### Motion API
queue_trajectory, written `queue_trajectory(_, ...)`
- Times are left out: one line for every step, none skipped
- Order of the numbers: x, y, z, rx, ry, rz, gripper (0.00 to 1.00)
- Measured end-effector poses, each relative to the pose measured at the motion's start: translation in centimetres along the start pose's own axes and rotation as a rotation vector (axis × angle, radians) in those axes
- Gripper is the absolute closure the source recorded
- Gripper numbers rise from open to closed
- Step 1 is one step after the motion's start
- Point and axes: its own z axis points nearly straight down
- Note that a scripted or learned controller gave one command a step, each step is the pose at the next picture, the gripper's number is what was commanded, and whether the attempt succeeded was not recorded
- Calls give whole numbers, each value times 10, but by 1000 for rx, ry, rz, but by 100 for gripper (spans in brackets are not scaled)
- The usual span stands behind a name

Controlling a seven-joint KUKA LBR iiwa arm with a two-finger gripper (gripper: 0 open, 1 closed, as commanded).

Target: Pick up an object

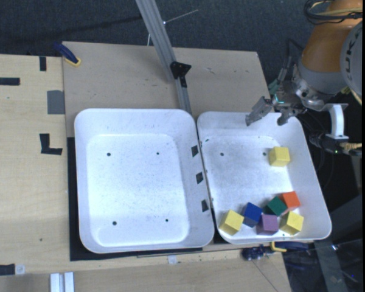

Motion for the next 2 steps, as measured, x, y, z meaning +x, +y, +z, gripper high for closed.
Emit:
queue_trajectory(0,0,0,0,0,0,0)
queue_trajectory(-2,-7,46,5,-1,1,0)
